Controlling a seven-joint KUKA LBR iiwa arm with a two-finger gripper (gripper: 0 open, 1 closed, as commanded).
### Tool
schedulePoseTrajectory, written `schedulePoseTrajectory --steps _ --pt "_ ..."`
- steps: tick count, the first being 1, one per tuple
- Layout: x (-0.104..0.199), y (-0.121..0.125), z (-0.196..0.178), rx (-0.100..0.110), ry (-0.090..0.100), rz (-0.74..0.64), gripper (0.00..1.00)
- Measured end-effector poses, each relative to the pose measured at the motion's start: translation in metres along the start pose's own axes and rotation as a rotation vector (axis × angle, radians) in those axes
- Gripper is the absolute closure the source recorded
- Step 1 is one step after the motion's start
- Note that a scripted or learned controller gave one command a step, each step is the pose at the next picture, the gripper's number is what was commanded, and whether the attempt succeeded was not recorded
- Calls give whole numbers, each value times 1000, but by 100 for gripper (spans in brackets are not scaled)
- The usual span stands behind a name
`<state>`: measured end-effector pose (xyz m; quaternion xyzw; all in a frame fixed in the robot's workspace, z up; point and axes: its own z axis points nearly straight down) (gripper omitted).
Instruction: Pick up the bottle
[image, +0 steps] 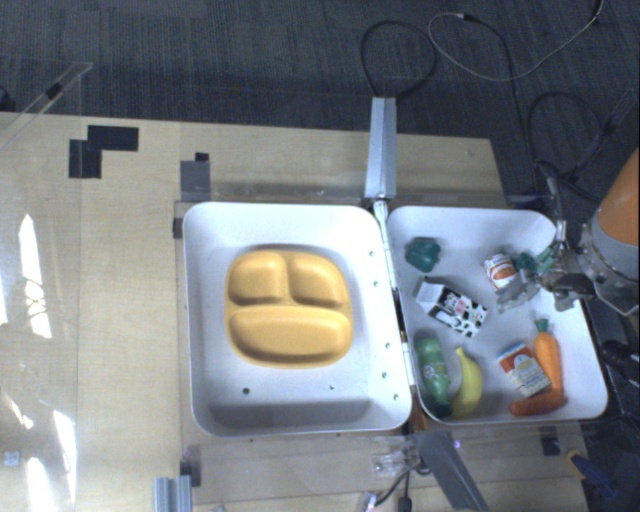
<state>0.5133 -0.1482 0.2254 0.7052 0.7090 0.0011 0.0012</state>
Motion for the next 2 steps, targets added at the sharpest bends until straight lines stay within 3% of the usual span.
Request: schedulePoseTrajectory --steps 1,2 --pt "46 -26 100 2 1 159 0" --pt "65 9 137 -5 1 450 0"
